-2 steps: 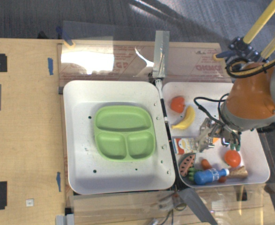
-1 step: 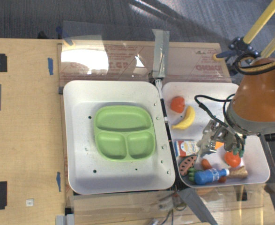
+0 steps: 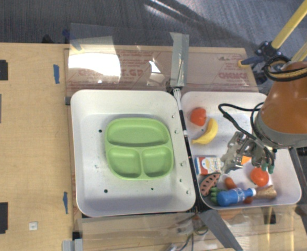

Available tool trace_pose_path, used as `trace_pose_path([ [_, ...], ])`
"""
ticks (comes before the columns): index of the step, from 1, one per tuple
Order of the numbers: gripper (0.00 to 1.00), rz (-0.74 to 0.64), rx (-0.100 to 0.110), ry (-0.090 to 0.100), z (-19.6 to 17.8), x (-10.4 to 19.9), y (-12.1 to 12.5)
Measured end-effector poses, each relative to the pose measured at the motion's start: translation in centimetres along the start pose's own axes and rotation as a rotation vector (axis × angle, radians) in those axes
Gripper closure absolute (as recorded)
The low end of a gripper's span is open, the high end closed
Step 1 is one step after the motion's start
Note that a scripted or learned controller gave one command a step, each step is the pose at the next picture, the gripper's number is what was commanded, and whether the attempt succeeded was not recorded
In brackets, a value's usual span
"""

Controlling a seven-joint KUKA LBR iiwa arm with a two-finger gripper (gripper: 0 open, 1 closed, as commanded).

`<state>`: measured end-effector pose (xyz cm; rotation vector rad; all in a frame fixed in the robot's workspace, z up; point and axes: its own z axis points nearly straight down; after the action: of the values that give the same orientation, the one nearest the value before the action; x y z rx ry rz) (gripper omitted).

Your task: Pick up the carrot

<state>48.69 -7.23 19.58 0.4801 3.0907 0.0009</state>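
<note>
Clearly, two shallow white bins are seen side by side on the bench. The left bin carries a green divided plate near its middle. The right bin carries a number of small things. At about 11 o'clock in this bin a red round fruit is placed, and a yellow banana lies just beside it, toward 5 o'clock. A small printed carton is found at 9 o'clock. At 7 o'clock a dark brown piece is seen, and a blue bottle lies on its side at 6 o'clock, with a tan piece near its cap end. A red-orange ball is placed at about 4 o'clock, and a smaller orange piece lies between the brown piece and this ball. The arm is reached in from the 3 o'clock side, and its orange band is seen over the right part of the bin. The claw is lowered near the middle of the right bin. An orange piece, taken to be the carrot, is seen touching or just beside the claw at its 4 o'clock side, but it is partly hidden. Whether the claw is spread or pressed together cannot be told, and whether the carrot is pinched cannot be told.
</note>
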Motion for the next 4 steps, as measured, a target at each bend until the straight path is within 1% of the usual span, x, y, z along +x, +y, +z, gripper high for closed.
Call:
trace_pose_path([
  [1, 1.0, -0.213, 0.001, 0.014, 3.4, -0.7, -4.6],
  [2, 1.0, -0.4, -0.002, 0.01, 10.0, -0.8, -5.0],
  [3, 1.0, -0.313, -0.004, -0.002, -1.4, -4.2, 4.6],
  [4, 0.0, -0.306, -0.001, 0.009, -1.0, -4.0, 4.2],
])
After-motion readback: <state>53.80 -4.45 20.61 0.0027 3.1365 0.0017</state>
